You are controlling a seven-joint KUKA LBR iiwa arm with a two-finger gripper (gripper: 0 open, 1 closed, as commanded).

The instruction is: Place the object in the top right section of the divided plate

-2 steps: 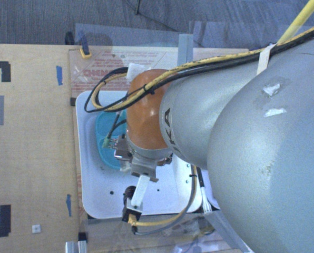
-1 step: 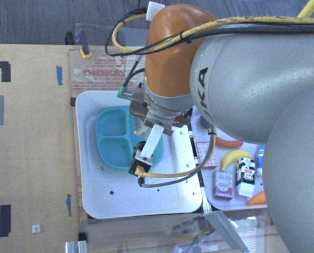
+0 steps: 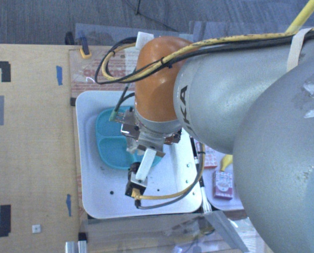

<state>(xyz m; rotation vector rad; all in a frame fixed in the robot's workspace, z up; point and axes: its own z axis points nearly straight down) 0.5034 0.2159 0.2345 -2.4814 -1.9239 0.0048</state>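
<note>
The arm [image 3: 157, 83] is hanging over the blue divided plate [image 3: 107, 141] in the white bin [image 3: 96, 194], its claw [image 3: 137, 147] open or closed I cannot tell.

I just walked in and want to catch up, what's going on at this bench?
A grey KUKA arm with an orange band is reaching down over a blue divided plate that lies in a white bin. Its wrist covers the plate's right part, so I cannot tell whether it holds anything or has set anything down there. A small red packet lies off to the right.
</note>
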